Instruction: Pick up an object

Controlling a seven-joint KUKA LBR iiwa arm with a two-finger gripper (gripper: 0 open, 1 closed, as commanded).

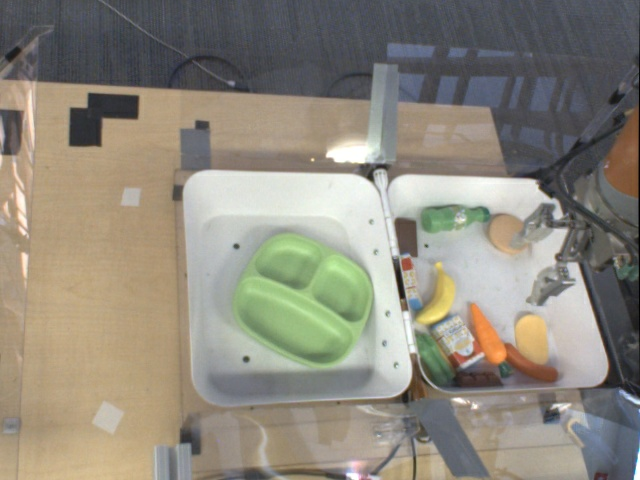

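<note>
Right bin (560,193) is where the pickable stuff sits. Round tan piece (506,233) lies nr the bin's back edge, just beside the claw (549,255), on its left side. Claw hangs over the right half of that bin, fingers spread wide, nothing between them: one fingertip (532,226) up by the tan piece, the other lower down, above the yellow oval piece (532,337). Can't tell if the upper tip touches the tan piece or just overlaps it from this angle.

Green bottle (455,217) lies on its side along the back edge, left of the tan piece. Banana (438,297) is mid-bin twd the left wall, well apart from the claw. Front edge is crowded: small printed carton (455,337), carrot (487,334) beside it, red sausage-like piece (530,366) at the front right, dark brown bar (477,377) and a green item in the front-left corner, partly hidden.

Left bin (200,268) carries a green divided plate (303,297), three compartments, sitting abt centre.

Both bins rest side by side on the wood worktop (90,298), black marks at its back-left corner.
</note>
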